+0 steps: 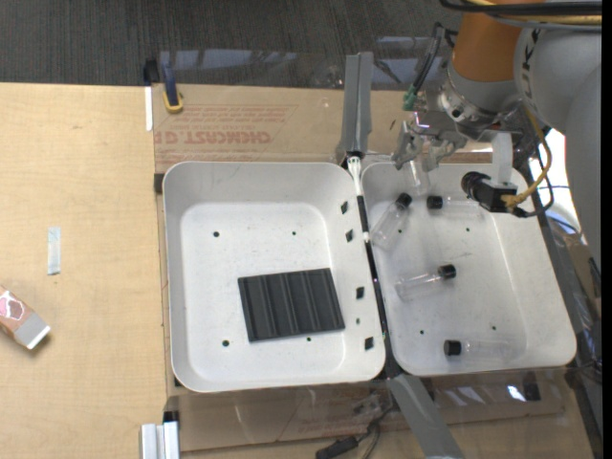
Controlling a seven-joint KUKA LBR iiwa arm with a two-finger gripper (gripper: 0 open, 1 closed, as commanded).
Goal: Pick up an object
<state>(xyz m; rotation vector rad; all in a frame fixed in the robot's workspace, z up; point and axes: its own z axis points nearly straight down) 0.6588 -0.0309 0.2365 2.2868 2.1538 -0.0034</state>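
Nothing has been lifted yet, as far as I can judge from my feed; the arm (521, 36) hangs over the far edge of the right bin (550, 347), and its jaws (421, 153) sit above that bin's back left corner, near the divider between the two bins; I cannot tell from this slant whether they are spread or closed, since the tips blur into the wrist hardware and cables; I see no object between them.

Candidates for the pick lie in the right bin: several small clear vials with dark caps; one vial (392, 220) lies near the left wall, closest to the jaws; another vial (421, 280) lies near the middle of the bin; a third cap (453, 348) shows near the front wall, its clear body hard to make out; a further small dark piece (435, 201) sits toward the back; all rest on the bin floor, apart from one another.

The left bin (182, 256) holds a dark ribbed rectangular pad (291, 303), lying flat and well apart from the jaws.

My reading is that the task is at its approach stage; descent, closing on a thing, and the lift all remain to be done; clear vials lying on their sides may roll or slip.
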